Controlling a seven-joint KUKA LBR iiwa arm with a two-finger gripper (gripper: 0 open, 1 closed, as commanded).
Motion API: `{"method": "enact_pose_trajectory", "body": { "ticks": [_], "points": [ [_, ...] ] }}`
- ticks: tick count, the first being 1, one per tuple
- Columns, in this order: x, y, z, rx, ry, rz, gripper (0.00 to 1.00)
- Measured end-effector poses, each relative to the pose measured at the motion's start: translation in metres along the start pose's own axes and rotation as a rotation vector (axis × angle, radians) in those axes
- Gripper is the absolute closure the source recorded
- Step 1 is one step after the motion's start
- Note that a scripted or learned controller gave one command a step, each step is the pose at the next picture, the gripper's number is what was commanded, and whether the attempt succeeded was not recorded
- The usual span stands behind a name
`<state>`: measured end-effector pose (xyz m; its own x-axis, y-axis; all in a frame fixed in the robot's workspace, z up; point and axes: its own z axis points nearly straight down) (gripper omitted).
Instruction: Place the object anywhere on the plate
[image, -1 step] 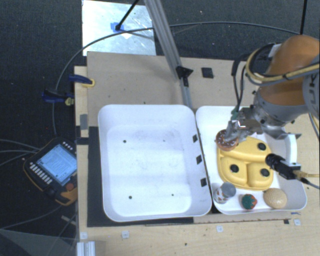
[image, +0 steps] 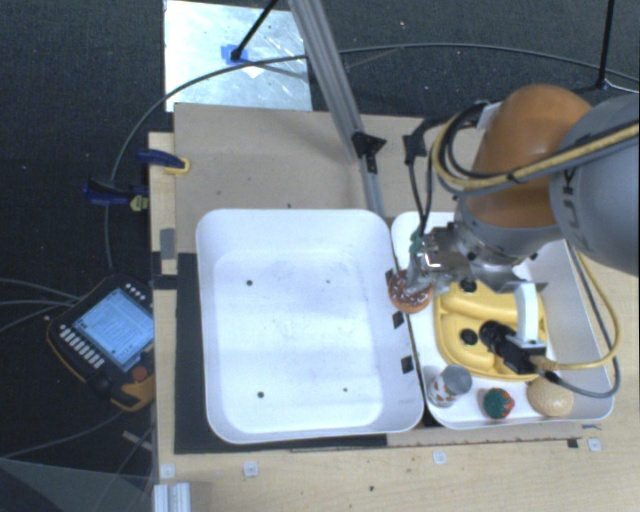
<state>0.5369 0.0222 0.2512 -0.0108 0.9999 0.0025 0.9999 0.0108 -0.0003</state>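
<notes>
My gripper (image: 412, 278) hangs over the left wall of the right bin (image: 590, 405), shut on a small brown speckled round object (image: 408, 292) that sits just under its tip, above the gap between the two bins. A yellow plate (image: 462, 335) with raised rims lies in the right bin, directly to the right of and below the held object. The arm's grey and orange body covers the back of that bin and part of the plate.
The left white bin (image: 290, 320) lies beside the gripper. Along the right bin's front edge sit a small grey and white piece (image: 448, 385), a green and red ball (image: 497, 402) and a tan egg-shaped thing (image: 550, 397). Yellow cables loop over the wrist.
</notes>
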Motion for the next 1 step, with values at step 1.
{"method": "enact_pose_trajectory", "body": {
  "ticks": [1],
  "points": [
    [0.0593,0.0011,0.0195,0.001,0.000,0.000,1.00]
  ]
}}
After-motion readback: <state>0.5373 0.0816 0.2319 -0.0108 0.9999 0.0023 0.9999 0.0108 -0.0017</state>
